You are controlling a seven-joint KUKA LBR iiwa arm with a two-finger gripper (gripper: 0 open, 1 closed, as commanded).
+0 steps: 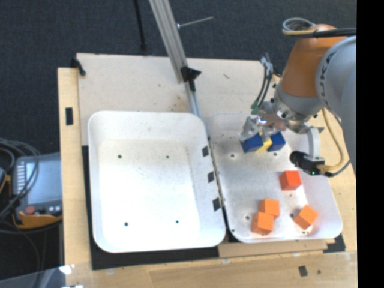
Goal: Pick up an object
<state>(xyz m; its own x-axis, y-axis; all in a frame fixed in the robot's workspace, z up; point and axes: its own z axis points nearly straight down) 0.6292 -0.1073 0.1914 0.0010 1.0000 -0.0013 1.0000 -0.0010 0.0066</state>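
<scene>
Camera view
Arm: the grey arm (336,59) with its orange band comes in from the right and hangs over the far part of the right bin (240,179).
Gripper: the gripper (259,132) sits right over a blue and yellow block (262,141). It hides its own fingers, so I cannot tell how wide they are or if they hold the block.
Block: it is in the far part of the right bin, close to the far rim.
Right bin: four orange cubes lie at its near end. One (290,180) is nearest the blue and yellow block; two (265,216) touch each other; one (306,216) lies by the bin's right wall.
Open room: the right bin's middle floor is bare.
Left bin: the left bin (150,179) touches the right bin.
Pole: a metal pole (171,38) slants up from behind the right bin's far left corner.
</scene>
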